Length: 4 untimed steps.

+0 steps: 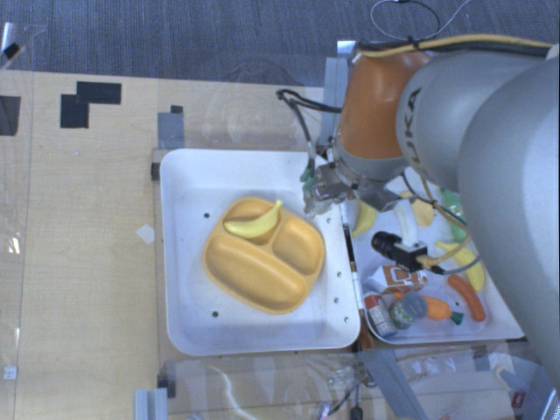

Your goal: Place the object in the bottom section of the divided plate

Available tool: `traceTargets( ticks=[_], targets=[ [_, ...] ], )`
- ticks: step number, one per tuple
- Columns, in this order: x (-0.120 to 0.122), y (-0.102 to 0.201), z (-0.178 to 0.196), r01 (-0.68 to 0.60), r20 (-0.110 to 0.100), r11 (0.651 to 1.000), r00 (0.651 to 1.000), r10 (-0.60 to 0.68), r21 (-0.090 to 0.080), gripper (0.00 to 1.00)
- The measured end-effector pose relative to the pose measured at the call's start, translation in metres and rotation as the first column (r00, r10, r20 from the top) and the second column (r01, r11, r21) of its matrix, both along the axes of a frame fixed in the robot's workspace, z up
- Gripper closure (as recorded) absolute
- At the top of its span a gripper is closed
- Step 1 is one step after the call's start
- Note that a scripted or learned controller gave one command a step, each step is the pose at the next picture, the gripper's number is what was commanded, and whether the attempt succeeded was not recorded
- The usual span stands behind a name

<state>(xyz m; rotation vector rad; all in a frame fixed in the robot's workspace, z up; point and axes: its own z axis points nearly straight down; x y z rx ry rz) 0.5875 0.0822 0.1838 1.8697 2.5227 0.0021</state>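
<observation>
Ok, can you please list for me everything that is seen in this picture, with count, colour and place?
left bin: 1, white, on the bench
right bin: 1, white, beside the left bin
divided plate: 1, yellow, in the left bin
banana: 1, yellow, in the plate's upper left section
carrot: 1, orange with a green end, front of the right bin
sausage: 1, red-orange, right of the carrot
can: 1, greyish top, left of the carrot
yellow pieces: several, right bin, partly hidden by the arm
tape patches: at least 2, black, bench's far left
arm: 1, grey with orange band, over the right bin
gripper: 1, above the wall between the bins
</observation>
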Motion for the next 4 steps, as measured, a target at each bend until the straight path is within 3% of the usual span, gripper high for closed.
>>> traceTargets(
  ticks=[1,2,3,4],
  targets=[
    [-0.052,0.133,-0.019,0.035,0.0,0.999,0.999,-0.035,0.001,1.0],
    [-0.026,0.082,-0.008,0.235,0.0,0.972,0.972,-0.235,0.001,1.0],
    [0.031,0.046,-0.061,0.314,0.005,0.949,0.949,-0.314,0.004,1.0],
    [0.07,0.044,-0.067,0.517,0.004,0.856,0.856,-0.517,0.016,1.0]
  ],
)
